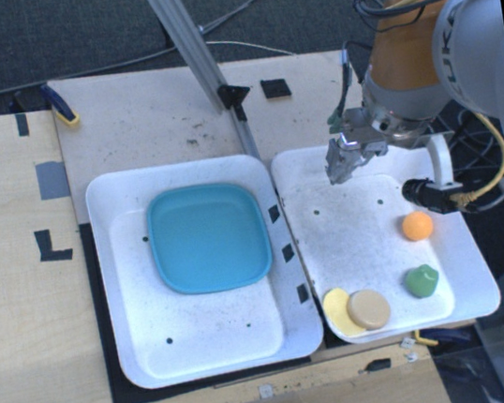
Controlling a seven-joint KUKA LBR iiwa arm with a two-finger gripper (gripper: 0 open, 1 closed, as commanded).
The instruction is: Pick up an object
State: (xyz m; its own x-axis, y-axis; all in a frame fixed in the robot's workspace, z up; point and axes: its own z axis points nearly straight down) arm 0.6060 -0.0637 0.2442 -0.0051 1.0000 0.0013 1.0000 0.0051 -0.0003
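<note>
R bin (pixel 368 215) | orange ball (pixel 417 226) near tool (pixel 342 168), apart

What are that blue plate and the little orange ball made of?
The blue plate looks like smooth moulded plastic: even colour, rounded corners, soft sheen. The orange ball seems matte, perhaps plastic or foam; it is too small to tell.

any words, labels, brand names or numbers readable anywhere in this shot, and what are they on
None can be read.
The blue plate, the orange ball, the green object and the tan disc show plain surfaces.
The arm's orange band and the gripper bear no legible marking.
The dark tape patches on the bench are blank.
</note>
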